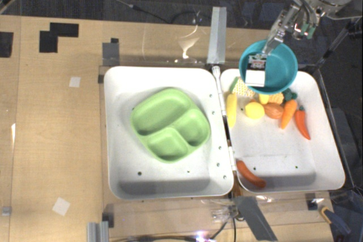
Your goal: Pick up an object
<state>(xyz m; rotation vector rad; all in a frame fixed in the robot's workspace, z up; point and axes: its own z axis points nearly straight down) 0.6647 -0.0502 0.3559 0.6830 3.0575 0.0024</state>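
A teal bowl point(278, 68) hangs tilted over the back of the right bin point(283, 156), its opening turned toward the camera. My gripper point(260, 63) reaches down from the upper right and is shut on the bowl's left rim, with one finger point(256, 77) lying inside the bowl. Below the bowl lie a yellow banana-like piece point(231, 109), a lemon point(254, 110), an orange fruit point(273, 111), a carrot point(288, 114) and a red-orange pepper point(302, 125). The bowl hides part of this pile.
A green divided plate point(170, 124) lies in the left bin point(122, 173). A red sausage point(250, 174) rests at the right bin's front left corner. A yellow meshed piece point(242, 88) sits by the divider between the bins. The right bin's front half is bare.
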